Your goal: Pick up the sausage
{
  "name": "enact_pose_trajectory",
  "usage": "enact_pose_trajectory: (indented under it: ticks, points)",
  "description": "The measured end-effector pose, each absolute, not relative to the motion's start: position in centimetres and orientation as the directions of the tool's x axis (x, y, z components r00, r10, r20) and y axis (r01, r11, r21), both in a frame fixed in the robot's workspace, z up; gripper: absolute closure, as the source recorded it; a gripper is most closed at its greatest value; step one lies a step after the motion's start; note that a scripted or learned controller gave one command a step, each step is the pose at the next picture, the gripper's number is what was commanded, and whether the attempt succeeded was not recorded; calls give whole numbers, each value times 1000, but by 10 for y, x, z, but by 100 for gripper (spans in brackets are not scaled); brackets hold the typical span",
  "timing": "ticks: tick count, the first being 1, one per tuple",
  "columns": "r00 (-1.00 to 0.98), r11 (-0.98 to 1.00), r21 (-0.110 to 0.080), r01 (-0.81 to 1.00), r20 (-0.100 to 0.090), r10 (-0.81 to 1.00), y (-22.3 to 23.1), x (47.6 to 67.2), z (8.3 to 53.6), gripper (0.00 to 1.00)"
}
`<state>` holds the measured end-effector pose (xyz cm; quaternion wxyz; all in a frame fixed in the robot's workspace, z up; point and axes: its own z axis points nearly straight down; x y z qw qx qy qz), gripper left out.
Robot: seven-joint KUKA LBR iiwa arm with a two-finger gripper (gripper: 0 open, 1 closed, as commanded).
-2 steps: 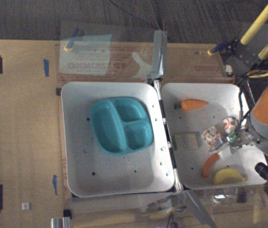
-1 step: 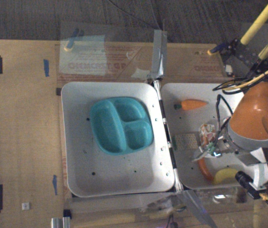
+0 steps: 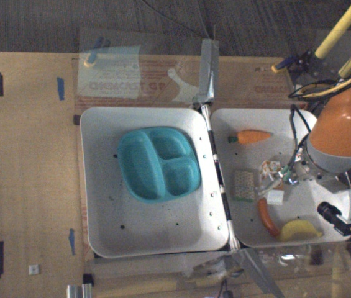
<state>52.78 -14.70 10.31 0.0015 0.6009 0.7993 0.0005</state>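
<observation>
Gripper at the end of the grey and orange KUKA arm, poised over the middle of the right bin, among loose cables; grip state not discernible from this slanted overhead view, and nothing visibly held. Sausage on the floor of the same bin, toward the bin's near wall, below the gripper in the picture and a little to the picture's left; near the gripper but apart from it. Long axis of the sausage roughly from upper left to lower right, gently curved, its lower end touching or just beside a yellow piece, probably a toy banana. Small white block between the gripper and the sausage's upper end, just beside the latter. Pale gridded piece to the picture's left of the gripper; toy carrot well apart near the far wall. Teal divided plate in the left bin, of no bearing on the move. Judged requirement for the coming move: a short shift toward the near wall, then a descent with the closing direction set across the sausage's long axis, at mid-length, clear of the white block and the yellow piece.
</observation>
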Motion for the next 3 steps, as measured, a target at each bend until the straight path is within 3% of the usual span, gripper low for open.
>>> enact_pose_trajectory:
  ticks: [1, 2, 3]
  points:
    - [-234, 234, 11, 972, -7, 972, -124, 486, 89, 0]
    - [-230, 230, 14, 973, -6, 973, -125, 487, 99, 100]
    - [-695, 695, 4, 719, -5, 719, -68, 522, 185, 100]
